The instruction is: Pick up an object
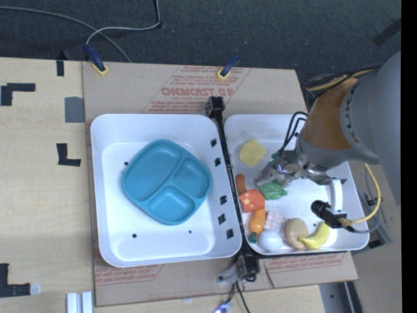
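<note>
My gripper [276,173] hangs low over the middle of the right bin [294,122], reaching in from the right. Just below it lies a green leafy toy [273,191], very close to the gripper's tip; whether they touch is unclear. A pale yellow lemon-like piece [252,152] sits up and to the left of the gripper. Nothing shows as held.
Along the right bin's left and front sides lie an orange sausage [240,183], a red-orange piece [250,201], a carrot [258,222], a white egg [269,241], a beige potato [294,229] and a banana [318,237]. The left bin [111,135] holds a blue divided plate [167,181].
</note>
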Action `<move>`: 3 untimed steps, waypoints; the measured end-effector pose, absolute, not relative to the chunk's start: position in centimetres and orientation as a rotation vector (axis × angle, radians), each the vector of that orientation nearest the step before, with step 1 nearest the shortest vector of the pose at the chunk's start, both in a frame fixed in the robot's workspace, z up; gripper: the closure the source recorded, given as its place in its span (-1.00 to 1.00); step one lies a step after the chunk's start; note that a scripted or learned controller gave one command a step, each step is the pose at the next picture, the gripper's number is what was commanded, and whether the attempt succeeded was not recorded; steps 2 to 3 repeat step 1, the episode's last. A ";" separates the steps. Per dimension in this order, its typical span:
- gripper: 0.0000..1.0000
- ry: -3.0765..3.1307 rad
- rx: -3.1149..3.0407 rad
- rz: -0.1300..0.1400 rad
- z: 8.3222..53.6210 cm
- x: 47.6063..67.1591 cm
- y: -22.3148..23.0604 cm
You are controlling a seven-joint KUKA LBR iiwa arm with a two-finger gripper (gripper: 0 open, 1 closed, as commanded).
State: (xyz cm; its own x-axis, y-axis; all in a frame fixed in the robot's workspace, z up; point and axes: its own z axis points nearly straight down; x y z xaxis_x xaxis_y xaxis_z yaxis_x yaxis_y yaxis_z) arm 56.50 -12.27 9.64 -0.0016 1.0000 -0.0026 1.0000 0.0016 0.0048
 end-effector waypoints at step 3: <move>1.00 2.224 2.219 0.001 18.5 58.9 -6.5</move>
